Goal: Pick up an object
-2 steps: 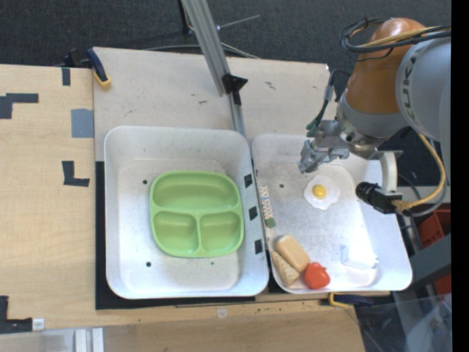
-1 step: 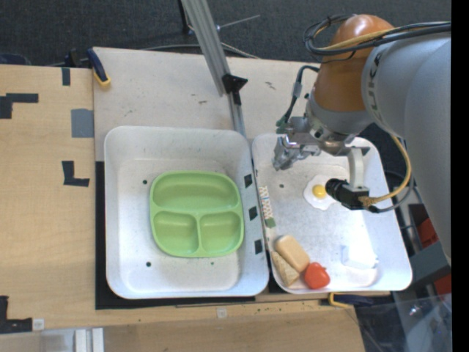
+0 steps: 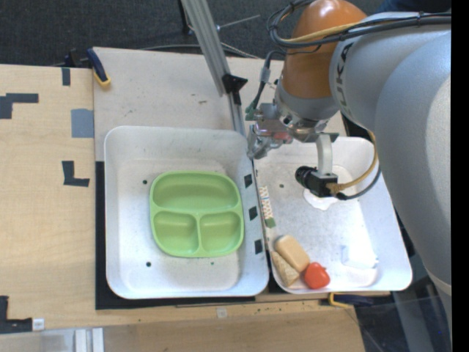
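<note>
Two white bins [image 3: 117, 196] hold a green divided plate [image 3: 196, 213], tan bread [image 3: 290, 258], a red tomato [image 3: 316, 276]; the gripper's [image 3: 258, 147] state, I cannot tell.

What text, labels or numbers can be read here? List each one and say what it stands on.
No text can be read in this view.
The strip lying along the divide between the two bins carries small dark marks, too small and blurred to read.
The green divided plate, the tan block and the red piece bear no visible lettering.
The grey and black tape patches on the bench are plain.
</note>
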Motion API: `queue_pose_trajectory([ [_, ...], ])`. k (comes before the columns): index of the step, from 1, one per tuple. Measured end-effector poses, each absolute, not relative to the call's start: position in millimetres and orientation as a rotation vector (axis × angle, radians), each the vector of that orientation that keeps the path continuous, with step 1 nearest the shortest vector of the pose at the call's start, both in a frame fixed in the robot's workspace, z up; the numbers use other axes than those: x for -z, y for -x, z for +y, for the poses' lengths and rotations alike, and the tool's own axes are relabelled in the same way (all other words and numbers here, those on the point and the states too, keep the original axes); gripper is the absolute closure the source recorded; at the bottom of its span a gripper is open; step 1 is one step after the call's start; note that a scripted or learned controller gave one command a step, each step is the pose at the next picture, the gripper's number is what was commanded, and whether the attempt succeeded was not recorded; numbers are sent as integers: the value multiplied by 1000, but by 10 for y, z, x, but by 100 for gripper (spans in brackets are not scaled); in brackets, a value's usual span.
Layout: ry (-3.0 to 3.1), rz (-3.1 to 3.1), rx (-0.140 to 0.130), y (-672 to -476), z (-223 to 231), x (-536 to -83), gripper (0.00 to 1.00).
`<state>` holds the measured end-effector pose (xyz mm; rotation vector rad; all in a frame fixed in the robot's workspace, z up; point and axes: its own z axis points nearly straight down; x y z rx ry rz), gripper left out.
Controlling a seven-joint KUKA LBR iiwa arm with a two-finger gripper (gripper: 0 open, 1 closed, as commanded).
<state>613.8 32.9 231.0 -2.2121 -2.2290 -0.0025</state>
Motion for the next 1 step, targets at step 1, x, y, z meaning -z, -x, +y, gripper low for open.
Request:
queue_pose_trajectory([
  [1, 2213, -2227, -1, -6169, 795, -2271, 100],
])
